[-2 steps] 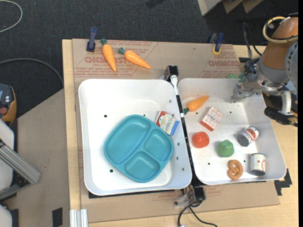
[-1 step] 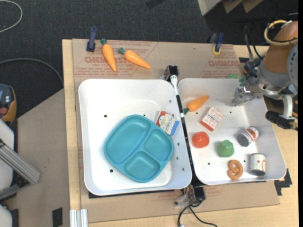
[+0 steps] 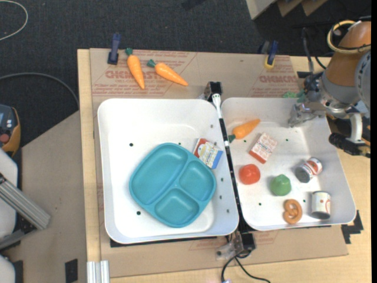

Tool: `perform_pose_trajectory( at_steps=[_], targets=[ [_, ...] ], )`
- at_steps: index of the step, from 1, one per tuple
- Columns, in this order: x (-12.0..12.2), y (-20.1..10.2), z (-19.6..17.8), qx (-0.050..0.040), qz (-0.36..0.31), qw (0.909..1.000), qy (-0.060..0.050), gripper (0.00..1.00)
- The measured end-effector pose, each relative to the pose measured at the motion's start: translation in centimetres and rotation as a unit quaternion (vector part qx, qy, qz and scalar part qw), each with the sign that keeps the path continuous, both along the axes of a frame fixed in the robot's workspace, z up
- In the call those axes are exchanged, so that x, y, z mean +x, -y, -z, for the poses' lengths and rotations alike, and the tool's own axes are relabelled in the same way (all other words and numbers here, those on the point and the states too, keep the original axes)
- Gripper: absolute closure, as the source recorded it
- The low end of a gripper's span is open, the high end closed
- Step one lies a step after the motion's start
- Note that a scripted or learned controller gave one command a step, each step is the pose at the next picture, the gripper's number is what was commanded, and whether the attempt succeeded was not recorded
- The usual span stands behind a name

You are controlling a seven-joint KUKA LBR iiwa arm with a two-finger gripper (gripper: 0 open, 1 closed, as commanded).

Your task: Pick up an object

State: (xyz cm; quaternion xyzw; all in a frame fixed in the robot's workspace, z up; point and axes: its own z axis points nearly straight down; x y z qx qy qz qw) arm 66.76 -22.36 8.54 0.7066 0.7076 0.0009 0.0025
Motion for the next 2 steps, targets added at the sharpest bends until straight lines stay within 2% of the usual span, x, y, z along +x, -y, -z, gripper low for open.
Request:
perform_pose_trajectory(
  at_steps=[1,2],
  targets=[
    [-2.5,0.0,0.0,0.0015,0.001,1.0000,-0.004,1.00],
    [0.0,0.0,0.0,0.0001,0.000,1.0000,0.000,1.00]
  ],
)
